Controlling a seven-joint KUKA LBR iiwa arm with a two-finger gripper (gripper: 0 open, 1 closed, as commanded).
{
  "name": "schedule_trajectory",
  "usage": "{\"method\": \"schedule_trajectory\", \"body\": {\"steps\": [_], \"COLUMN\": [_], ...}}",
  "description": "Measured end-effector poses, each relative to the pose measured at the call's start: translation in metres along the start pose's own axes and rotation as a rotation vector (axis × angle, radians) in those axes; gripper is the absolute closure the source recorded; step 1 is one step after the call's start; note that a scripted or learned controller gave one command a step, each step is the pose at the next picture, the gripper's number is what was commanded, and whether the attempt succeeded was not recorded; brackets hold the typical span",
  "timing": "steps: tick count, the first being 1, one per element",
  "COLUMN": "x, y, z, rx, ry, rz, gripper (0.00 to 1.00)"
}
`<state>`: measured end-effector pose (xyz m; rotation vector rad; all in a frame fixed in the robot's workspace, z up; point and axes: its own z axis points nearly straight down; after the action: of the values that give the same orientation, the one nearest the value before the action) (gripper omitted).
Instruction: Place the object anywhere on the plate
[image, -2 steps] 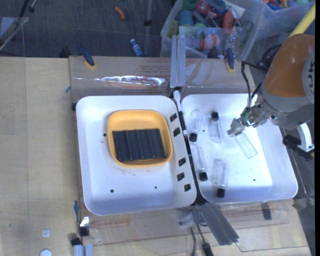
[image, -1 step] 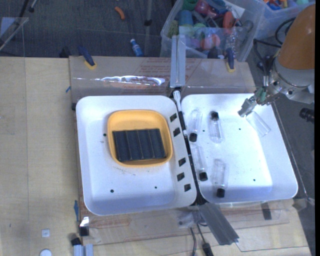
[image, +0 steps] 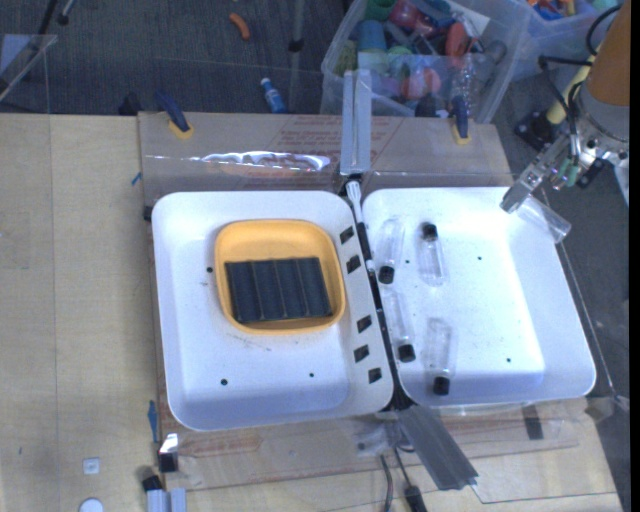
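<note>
So the dark ribbed rectangular block (image: 278, 289) is lying flat on the yellow plate (image: 229, 243) in the left bin (image: 180, 340), long axis running left-right across the plate, pretty much centred and nothing hanging over the rim. From where I sit that looks like the placing is basically done, though that's my read, not a fact. The gripper (image: 540, 180) is way off at the upper right, above the far corner of the right bin (image: 560, 330), well apart from the block, so the block lies down-left of it across the divider. Can't tell how the gripper is set at this size. The right bin has a few small clear vials with black caps (image: 431, 255) scattered near the divider, none between gripper and plate really.
</note>
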<state>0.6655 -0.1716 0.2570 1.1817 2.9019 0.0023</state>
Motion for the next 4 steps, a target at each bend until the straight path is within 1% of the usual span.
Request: {"method": "schedule_trajectory", "body": {"steps": [1, 2, 3, 4], "x": [-0.001, -0.027, -0.029, -0.018], "y": [-0.017, -0.045, -0.041, -0.054], "z": [-0.052, -0.103, -0.181, -0.180], "rx": [-0.001, -0.001, -0.001, -0.003], "ry": [-0.001, -0.002, -0.002, 0.004], "rz": [-0.229, -0.356, -0.539, -1.070], "gripper": [1.00, 1.00, 1.00, 1.00]}}
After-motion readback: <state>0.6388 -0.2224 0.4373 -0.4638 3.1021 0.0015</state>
